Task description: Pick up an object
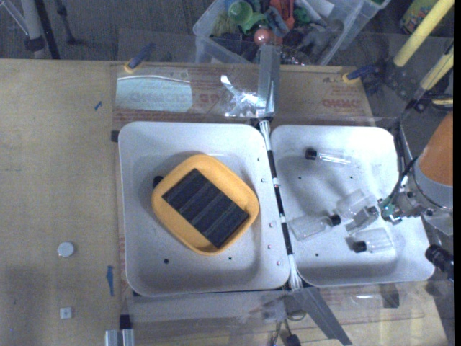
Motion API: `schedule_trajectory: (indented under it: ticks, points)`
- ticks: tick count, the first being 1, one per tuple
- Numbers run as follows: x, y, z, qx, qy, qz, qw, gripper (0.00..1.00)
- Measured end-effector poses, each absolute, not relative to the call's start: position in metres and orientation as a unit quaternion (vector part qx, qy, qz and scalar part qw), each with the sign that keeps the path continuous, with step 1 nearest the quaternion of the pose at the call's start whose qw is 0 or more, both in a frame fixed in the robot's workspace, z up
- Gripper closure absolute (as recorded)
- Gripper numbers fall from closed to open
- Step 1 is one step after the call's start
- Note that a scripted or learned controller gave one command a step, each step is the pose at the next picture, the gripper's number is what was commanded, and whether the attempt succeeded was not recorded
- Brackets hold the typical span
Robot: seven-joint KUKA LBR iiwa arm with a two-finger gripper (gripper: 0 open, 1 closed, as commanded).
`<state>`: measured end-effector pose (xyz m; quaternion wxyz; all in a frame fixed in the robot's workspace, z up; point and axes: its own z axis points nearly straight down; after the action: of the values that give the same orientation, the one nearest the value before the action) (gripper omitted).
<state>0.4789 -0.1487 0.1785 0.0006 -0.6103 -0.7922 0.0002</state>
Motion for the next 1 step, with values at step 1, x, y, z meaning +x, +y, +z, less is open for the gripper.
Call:
schedule_trajectory:
  ticks: [1]
  points:
    - [0.508, -0.118, 0.2071, -0.631, -0.775, -0.0005, -0.002, 0.0]
